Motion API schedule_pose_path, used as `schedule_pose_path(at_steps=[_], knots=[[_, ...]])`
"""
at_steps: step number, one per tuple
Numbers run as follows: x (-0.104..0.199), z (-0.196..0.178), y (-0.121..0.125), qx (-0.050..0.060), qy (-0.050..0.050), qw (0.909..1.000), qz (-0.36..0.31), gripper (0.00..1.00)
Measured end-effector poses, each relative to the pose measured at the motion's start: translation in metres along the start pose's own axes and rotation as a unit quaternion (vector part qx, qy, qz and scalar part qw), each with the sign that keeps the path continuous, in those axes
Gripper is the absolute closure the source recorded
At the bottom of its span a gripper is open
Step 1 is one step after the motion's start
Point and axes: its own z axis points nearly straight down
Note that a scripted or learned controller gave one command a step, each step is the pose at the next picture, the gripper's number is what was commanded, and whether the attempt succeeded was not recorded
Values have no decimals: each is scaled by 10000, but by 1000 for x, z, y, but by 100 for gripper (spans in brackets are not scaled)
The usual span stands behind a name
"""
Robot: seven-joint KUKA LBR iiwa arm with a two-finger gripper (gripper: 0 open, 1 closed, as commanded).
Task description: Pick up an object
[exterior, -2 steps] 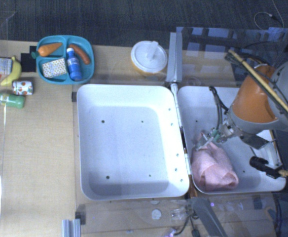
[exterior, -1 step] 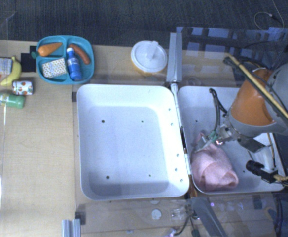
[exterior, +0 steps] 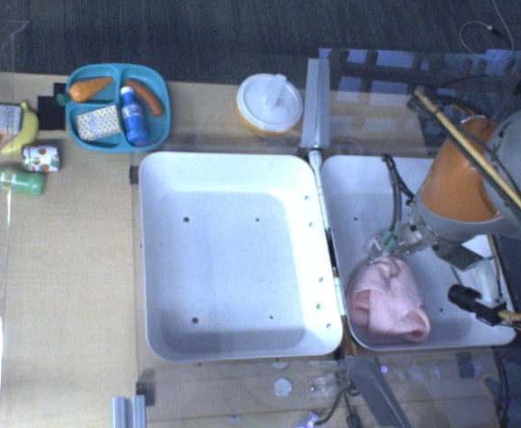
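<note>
Pink cloth [exterior: 387, 300] in right bin [exterior: 360, 185], pincer [exterior: 392, 243] touching it.

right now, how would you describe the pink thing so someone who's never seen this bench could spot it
Look at the two white bins side by side and take the right bin, the one the grey and orange arm reaches into. Near its front wall lies a crumpled pink cloth, with the gripper just above its top edge. It is the soft, pale pink lump in that bin, unlike the hard, colourful toys on the bench at far left.
</note>
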Motion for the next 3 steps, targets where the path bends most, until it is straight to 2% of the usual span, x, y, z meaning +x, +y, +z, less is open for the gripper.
schedule_pose_path(at_steps=[1,2,3], knots=[[-23,-16,-7,107,44,9987,487,100],[33,-152,51,95,40,9985,535,100],[-17,-108,102,89,57,9874,-1577,100]])
